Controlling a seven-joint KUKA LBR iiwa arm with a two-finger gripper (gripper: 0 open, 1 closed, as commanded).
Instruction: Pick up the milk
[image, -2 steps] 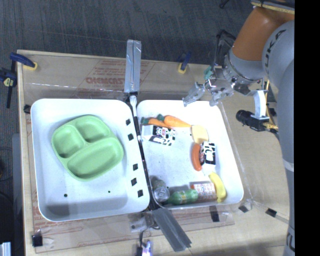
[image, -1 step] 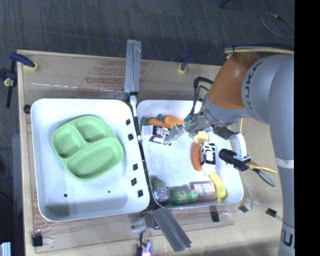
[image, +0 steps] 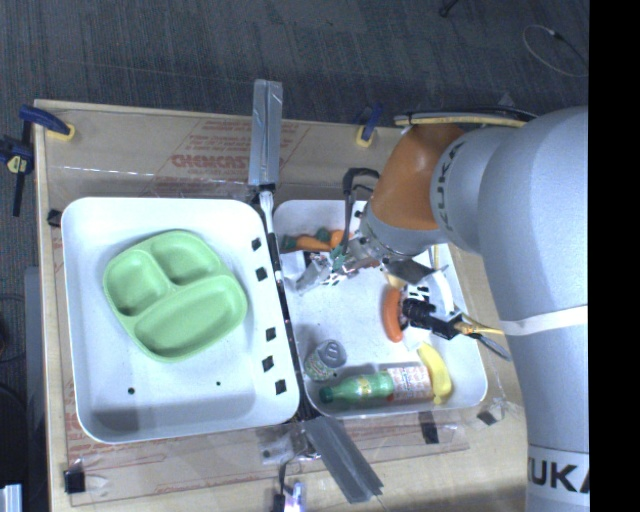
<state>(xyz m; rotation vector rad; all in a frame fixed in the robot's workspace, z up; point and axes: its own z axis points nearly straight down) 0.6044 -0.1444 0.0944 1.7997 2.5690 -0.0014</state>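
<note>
My gripper (image: 326, 268) reaches down into the upper left part of the right bin (image: 470, 395), close to the wall between the two bins. A small whitish thing (image: 298, 266) lies right beside its tip, against that wall. It may be the milk, but it is too small and too hidden to tell. The grey arm with its orange band (image: 410, 190) covers the bin's upper right part.
In the right bin lie a carrot (image: 315, 242) at the back, an orange-red piece (image: 391, 312) mid-right, a grey can (image: 328, 354), a green bottle (image: 365, 388) on its side and a banana (image: 437, 372). The left bin (image: 90, 400) holds a green divided plate (image: 175, 293).
</note>
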